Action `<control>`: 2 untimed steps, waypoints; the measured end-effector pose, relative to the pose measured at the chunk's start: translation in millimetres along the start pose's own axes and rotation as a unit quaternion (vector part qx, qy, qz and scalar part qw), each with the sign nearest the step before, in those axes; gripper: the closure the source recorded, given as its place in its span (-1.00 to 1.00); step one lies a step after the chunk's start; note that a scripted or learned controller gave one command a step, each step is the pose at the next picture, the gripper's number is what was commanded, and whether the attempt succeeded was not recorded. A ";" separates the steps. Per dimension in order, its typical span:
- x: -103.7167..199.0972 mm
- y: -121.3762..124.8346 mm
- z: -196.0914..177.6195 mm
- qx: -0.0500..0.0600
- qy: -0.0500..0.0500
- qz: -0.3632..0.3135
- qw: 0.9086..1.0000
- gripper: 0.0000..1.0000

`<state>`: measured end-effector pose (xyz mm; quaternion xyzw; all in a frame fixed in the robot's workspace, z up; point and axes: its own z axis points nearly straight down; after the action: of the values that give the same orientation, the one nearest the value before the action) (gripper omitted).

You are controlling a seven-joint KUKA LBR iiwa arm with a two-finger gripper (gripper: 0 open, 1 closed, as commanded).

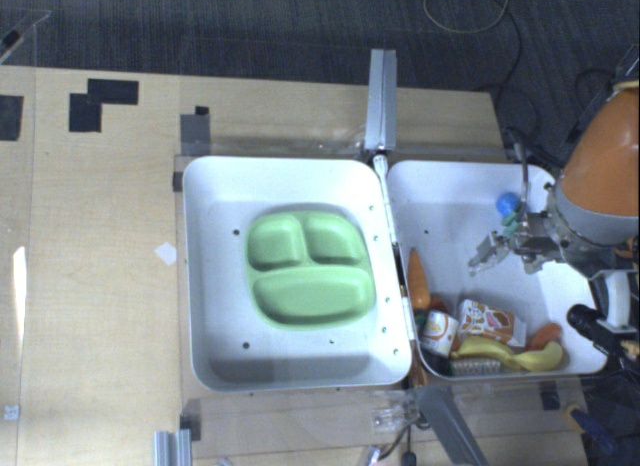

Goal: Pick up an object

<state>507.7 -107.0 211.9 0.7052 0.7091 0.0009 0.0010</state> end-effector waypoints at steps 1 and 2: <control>11.5 -4.6 115.8 -0.002 0.000 0.009 1.000 -1.00; 11.8 -2.8 105.0 -0.004 0.000 0.008 1.000 1.00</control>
<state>505.1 -95.3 106.8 0.7111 0.7030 0.0038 0.0041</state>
